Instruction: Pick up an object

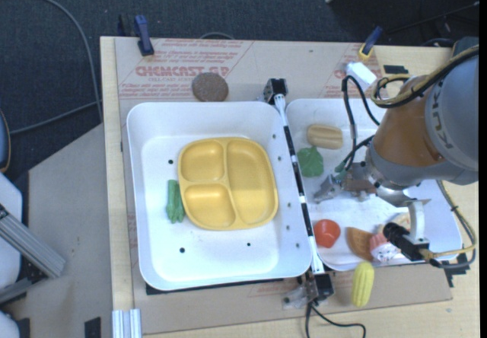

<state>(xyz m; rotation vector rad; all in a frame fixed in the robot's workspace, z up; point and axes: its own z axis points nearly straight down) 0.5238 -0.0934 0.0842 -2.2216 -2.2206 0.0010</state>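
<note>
- The grey arm (pixel 434 131) with its orange band reaches in over the right-hand bin (pixel 293 112), its wrist low above the bin's middle.
- The gripper (pixel 335 186) points toward the divider between the two bins; its metal fingers sit just below the green block. Whether the jaws are released or clenched, I cannot tell from here, and nothing shows between them.
- In the right bin, a tan bread roll (pixel 325 135) lies near the far edge, with a green block (pixel 310 161) just in front of it, close to the left wall.
- Nearer the front edge of that bin sit a red tomato-like piece (pixel 327 233) and an orange-brown piece (pixel 360 239), side by side.
- A yellow corn cob (pixel 364 283) lies on the tabletop (pixel 228 62), just outside the bin's front edge.
- The left bin (pixel 152 199) carries a yellow divided plate (pixel 227 181) in its middle, and a green pea pod (pixel 175 201) touches the plate's left side.
- A brown round cookie (pixel 209 87) rests on the tabletop beyond the left bin's far edge.
</note>
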